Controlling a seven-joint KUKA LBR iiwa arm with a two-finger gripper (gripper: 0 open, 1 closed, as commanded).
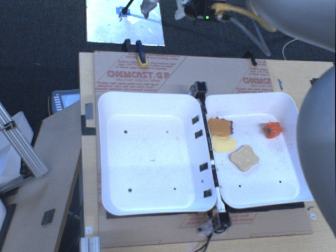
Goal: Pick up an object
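Toy foods (244, 157) lie in the right bin (283, 190).

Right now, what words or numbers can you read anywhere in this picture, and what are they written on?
"CHEMCAST GP": red print, shown twice along the far edge of the brown protective sheet under the two white bins, once behind the left bin and once, partly cut off, behind the right bin.
Smaller red print beneath those words: too blurred to read.
The bins and the toy foods, such as the bread slice, carry no writing I can see.

Single fixed camera above the bench (173, 67), slanted down over both white bins (105, 140).
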